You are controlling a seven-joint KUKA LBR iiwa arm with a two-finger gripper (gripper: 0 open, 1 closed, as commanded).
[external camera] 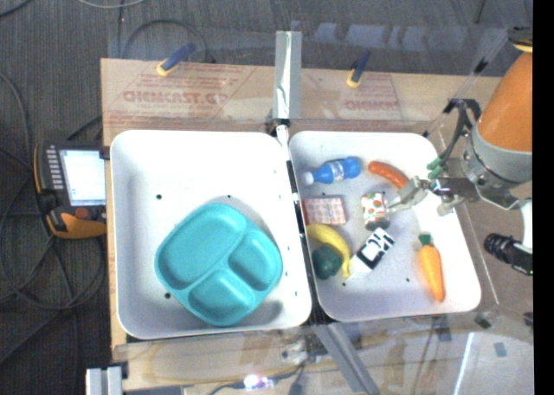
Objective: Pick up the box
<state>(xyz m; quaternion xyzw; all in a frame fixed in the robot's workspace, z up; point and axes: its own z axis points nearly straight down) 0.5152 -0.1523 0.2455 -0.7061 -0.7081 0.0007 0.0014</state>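
Small patterned box (374, 207) just off my fingertips, in the right bin (459, 298), my gripper (405, 198) above it, grip state I cannot tell, black-and-white block (373, 249) below, orange sausage (387, 174) above, carrot (431, 270) lower right.

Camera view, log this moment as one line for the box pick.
claw: over right bin, beside box | box: resting in bin, not lifted | left bin: teal tray

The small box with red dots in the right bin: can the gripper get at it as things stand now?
Probably yes. The small box stands uncovered in the right bin, and the gripper is close at its right side. The black-and-white item and the sausage lie apart from it.
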